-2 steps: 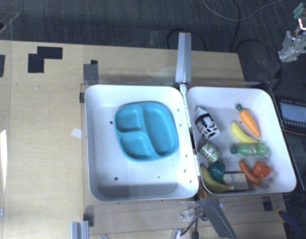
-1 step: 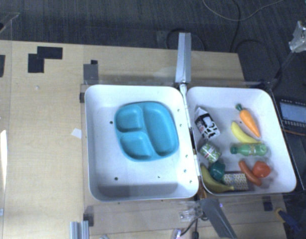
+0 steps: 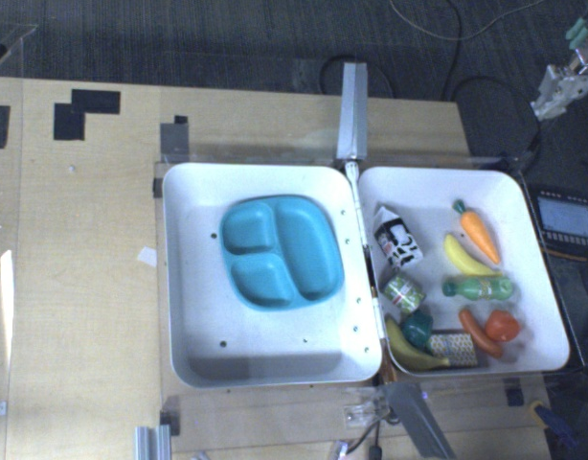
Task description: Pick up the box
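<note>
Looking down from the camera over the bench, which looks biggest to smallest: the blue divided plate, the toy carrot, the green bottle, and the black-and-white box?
1. Blue plastic divided plate, largest by far.
2. Black-and-white box.
3. Orange toy carrot and green plastic bottle look alike in size; I would not rank them.

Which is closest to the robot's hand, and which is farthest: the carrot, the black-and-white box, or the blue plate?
From the gripper, up at the camera view's top right, beyond the bins:
1. Carrot, at the far right of the right bin.
2. Box, at the right bin's left side.
3. Blue plate, in the middle of the left bin.
</note>
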